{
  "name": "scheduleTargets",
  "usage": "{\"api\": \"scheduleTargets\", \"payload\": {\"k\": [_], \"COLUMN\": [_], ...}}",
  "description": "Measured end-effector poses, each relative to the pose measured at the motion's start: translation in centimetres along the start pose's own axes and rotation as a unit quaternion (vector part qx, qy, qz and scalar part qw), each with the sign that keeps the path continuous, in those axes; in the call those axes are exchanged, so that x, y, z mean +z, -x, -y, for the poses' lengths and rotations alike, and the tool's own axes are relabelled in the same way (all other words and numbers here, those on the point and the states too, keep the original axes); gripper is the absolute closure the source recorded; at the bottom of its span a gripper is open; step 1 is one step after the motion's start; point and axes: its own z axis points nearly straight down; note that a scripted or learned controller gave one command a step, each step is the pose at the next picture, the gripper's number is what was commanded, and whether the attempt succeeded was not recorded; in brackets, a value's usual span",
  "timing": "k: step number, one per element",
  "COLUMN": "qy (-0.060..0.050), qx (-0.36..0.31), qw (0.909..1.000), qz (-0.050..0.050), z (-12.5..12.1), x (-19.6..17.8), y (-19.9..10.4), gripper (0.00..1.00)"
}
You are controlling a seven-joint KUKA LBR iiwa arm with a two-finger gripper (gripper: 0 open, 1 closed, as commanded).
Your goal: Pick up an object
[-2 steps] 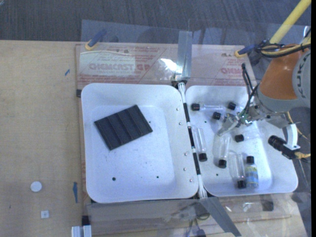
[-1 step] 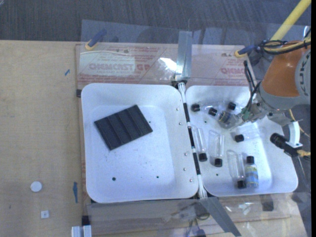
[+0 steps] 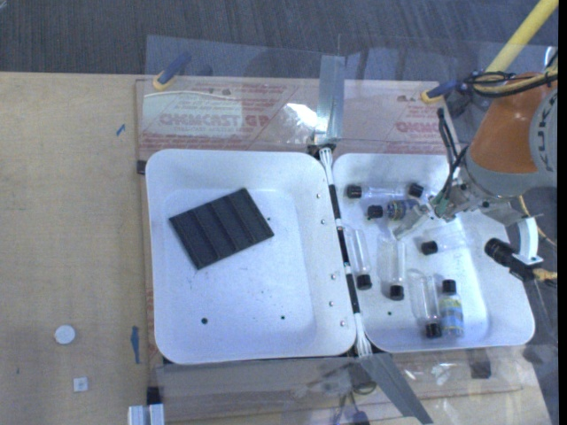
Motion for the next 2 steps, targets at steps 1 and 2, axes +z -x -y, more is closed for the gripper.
{"api": "scheduleTargets", "payload": {"k": [1,2], "qy": [-0.004,-0.003], "qx": [-0.011,0.014], "qw": [0.9999,0.9999], "qz": [-0.001,0.001], "z": [1.9,-6.6], "x": [-2.9,-5.2], "y": [-2.1,-0.1], "gripper": [0.00,0.00]}}
